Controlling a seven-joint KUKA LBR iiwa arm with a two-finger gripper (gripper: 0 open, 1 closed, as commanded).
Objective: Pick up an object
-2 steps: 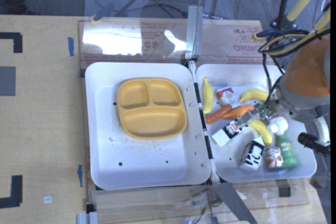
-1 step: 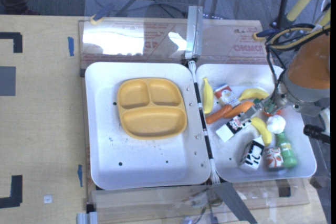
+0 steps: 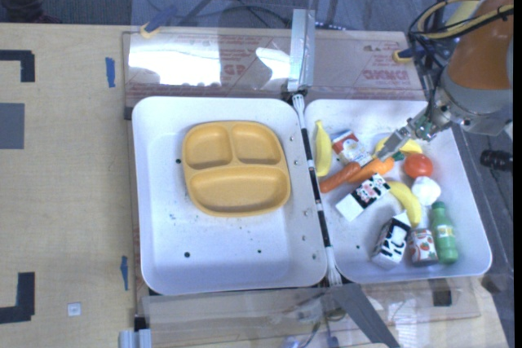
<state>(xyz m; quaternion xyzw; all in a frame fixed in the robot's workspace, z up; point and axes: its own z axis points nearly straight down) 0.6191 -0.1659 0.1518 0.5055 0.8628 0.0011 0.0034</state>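
Orange carrot [image 3: 356,174] lies just below the hand [image 3: 397,141].

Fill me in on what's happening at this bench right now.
A grey robot arm with an orange band reaches in from the right, its claw low over the right bin, close above a carrot and beside a tomato. That bin also holds two bananas, small cartons and a green bottle. Nothing is visibly lifted yet. The left bin holds a yellow divided tray.
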